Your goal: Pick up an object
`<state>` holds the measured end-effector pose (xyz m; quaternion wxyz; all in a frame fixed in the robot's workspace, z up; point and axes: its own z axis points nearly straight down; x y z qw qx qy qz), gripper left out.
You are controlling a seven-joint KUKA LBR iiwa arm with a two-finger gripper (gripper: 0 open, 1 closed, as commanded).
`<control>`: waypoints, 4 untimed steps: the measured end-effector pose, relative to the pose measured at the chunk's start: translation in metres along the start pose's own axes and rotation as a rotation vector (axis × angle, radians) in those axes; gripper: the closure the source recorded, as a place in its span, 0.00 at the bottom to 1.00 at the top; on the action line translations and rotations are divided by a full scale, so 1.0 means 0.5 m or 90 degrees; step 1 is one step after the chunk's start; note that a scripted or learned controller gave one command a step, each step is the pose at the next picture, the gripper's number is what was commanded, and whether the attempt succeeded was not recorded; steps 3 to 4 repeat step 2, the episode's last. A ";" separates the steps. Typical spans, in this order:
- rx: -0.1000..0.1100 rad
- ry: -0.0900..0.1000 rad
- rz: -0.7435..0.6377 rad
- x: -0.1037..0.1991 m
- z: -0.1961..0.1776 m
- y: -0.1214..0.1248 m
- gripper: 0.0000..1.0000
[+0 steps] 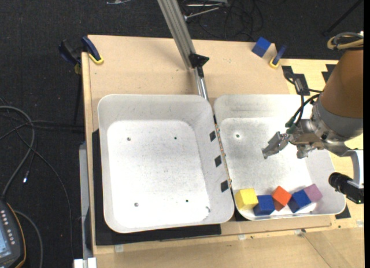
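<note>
Along the near edge of the right bin (pixel 254 107) lie several small blocks: a yellow one (pixel 247 197), a blue one (pixel 265 205), an orange one (pixel 281 196), a second blue one (pixel 300 201) and a purple one (pixel 313 192). My gripper (pixel 287 150) hangs over the middle of the right bin, above and behind the blocks, well apart from them. Its fingers (pixel 273 147) are spread open with nothing between them.
The left bin (pixel 110 110) lies beside the right one. A slanted metal pole (pixel 176 24) rises from the seam between the bins at the back. A blue block (pixel 261 46) sits on the bench's far right corner, and clamps (pixel 87 50) grip the far left corner.
</note>
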<state>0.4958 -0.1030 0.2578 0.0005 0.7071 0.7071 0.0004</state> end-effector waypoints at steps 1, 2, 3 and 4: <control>-0.004 -0.001 -0.002 -0.010 -0.119 -0.010 0.00; 0.003 0.001 -0.005 0.085 -0.024 -0.012 0.00; 0.003 0.001 -0.005 0.085 -0.024 -0.012 0.00; 0.003 0.001 -0.005 0.085 -0.024 -0.012 0.00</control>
